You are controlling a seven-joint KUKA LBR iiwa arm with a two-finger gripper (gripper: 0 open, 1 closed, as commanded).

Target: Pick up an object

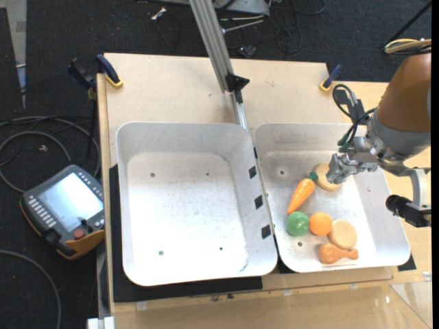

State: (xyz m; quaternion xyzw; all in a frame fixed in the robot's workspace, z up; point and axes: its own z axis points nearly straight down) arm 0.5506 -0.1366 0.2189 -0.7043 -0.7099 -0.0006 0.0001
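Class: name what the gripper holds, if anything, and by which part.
Cannot be told: the gripper sits over a pale round disc-shaped object in the right white bin, hiding any hold.

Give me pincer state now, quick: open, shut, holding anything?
Pincer: cannot be told; it sits low over the pale round piece in the right bin, next to the carrot.
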